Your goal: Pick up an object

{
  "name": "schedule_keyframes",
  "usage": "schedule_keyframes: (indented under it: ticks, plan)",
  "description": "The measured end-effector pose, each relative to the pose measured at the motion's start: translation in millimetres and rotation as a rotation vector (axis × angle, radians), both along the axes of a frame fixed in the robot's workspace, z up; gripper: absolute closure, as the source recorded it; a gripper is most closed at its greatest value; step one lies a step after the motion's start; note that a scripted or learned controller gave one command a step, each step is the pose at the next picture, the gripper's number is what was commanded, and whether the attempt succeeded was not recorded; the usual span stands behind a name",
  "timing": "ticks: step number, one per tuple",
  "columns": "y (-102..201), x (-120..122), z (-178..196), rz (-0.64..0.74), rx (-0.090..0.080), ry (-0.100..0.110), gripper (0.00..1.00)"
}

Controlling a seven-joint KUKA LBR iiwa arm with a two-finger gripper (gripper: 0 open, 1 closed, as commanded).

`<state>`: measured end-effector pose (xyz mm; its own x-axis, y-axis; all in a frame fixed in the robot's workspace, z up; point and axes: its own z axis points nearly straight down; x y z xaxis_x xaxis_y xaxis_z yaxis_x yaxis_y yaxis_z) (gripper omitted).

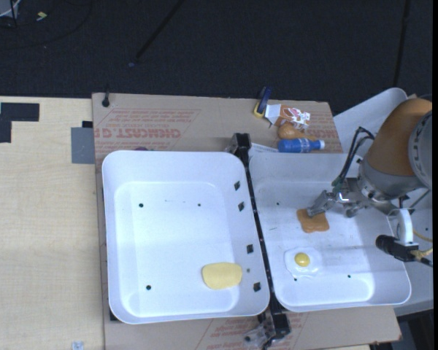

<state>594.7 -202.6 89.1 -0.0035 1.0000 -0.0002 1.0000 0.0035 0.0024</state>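
An orange-brown flat piece (314, 222) lies on the floor of the right bin (365, 290), near its middle. My gripper (323, 204) hangs low at that piece's upper edge, its dark fingers pointing left and down. I cannot tell whether it touches the piece. A fried-egg toy (302, 260), white with a yellow yolk, sits nearer the bin's front. A pale yellow lump (221, 275) rests in the left bin (131, 195) at its front right.
Beyond the bins, on the cardboard, stand a blue bottle (301, 146), a small brown and white toy (292, 122) and a blue-yellow item (262, 102). A black divider (250, 217) runs between the bins. The arm's orange band (398, 141) looms at right.
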Motion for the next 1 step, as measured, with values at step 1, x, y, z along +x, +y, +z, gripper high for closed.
schedule_keyframes:
  ticks: [1]
  plan:
    - [0.8,-0.5,10.9,-0.001,0.003,0.000,1.00]
